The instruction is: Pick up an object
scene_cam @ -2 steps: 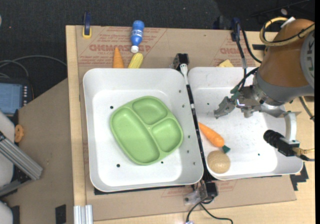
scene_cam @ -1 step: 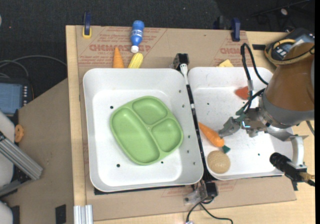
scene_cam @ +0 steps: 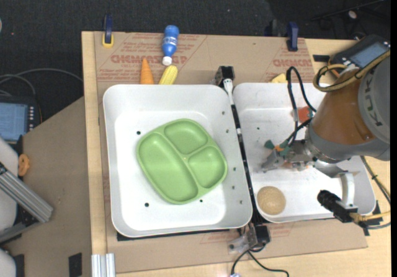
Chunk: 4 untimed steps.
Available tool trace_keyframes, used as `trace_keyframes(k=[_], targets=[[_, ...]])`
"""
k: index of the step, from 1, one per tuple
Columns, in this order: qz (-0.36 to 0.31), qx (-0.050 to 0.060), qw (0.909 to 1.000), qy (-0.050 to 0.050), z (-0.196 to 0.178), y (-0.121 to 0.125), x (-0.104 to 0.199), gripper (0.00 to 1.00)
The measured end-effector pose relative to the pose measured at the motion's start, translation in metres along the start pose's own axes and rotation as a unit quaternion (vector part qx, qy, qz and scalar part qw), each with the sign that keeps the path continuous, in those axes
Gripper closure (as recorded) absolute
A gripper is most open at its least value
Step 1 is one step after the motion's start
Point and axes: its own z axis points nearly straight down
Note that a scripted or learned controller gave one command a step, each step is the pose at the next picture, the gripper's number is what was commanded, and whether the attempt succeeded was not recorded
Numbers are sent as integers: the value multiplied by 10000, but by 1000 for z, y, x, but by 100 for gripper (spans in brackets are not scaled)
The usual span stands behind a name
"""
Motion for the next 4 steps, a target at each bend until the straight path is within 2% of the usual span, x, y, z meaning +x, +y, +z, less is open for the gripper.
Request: trace_keyframes(k=[1, 2, 3, 4], targets=[[0, 11, 10000, -8, 14, 55, -20, 0], [11, -18, 10000, -14, -113, 41, -35, 0], [2, 30, 10000, 4, 5, 45, -110, 0], [16, 69, 10000, 26, 14, -9, -78, 0]])
